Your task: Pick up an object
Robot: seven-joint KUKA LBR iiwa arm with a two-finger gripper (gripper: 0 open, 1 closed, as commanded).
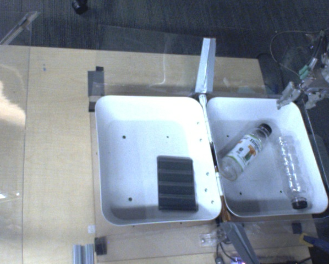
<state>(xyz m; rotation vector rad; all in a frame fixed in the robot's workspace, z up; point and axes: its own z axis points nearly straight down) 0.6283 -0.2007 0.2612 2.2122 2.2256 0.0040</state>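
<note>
**Mia:** What is closest to us?

**Ben:** The front edge of the table [54, 213]. Just behind it sit two white bins. The left bin [120, 120] has a dark ribbed block [176, 183] lying flat near its front wall.

**Mia:** And the right bin [230, 114]?

**Ben:** Two bottles lie on their sides in it. A clear bottle [292, 172] lies along the right wall, its dark cap pointing to the front. Next to it is a bottle with a label [246, 150]. It lies slanted, its dark cap pointing to the back right and its bottom near the wall between the bins.

**Mia:** Where is the end effector [294, 94]?

**Ben:** Farther back, over the back right corner of the right bin, just past the rim. It is up high. Nothing is between its fingers. I cannot tell if they are apart or together; it is too blurry there.

**Mia:** So which thing is handiest?

**Ben:** I think the bottles. Both lie in front of it and a bit to the left. The block is well apart, in the other bin.

**Mia:** What could go wrong?

**Ben:** The bottles are round and smooth. If the fingers push on one side, a bottle may roll or slip out. The clear one lies close to the wall, so a finger may bump the rim.
</note>
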